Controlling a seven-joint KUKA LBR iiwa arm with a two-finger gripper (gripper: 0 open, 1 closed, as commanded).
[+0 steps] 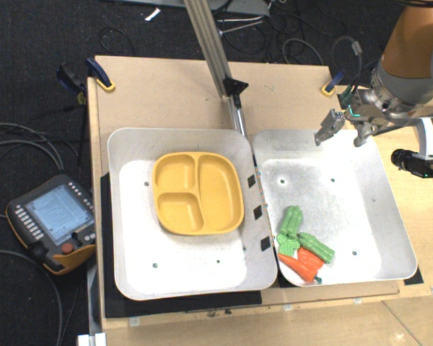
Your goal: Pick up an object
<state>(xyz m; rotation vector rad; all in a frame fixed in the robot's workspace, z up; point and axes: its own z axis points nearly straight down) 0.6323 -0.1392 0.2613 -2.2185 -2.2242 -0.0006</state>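
From where I stand, the two-finger grey metal gripper (344, 130) hangs over the far edge of the right-hand shallow white bin (346, 193), its two fingers spread wide apart with nothing between them. It sits below the grey wrist and the orange band of the arm (411, 42), which comes in from the right.

The things to pick lie well away from it, in the near left corner of that same bin: a small heap of toy vegetables, namely a knobbly green plastic piece (291, 222) standing nearest the gripper, a second green plastic piece (317, 248) lying slantwise just beside it, and an orange carrot-like piece (303, 264) touching both, right against the bin's near rim. Bare white bin floor lies between the heap and the gripper.

In the left-hand shallow white bin (130, 193) rests a yellow plastic plate with three compartments (199, 193), roughly centred. A slanted metal pole (209, 34) crosses the bench (166, 92) behind the bins.
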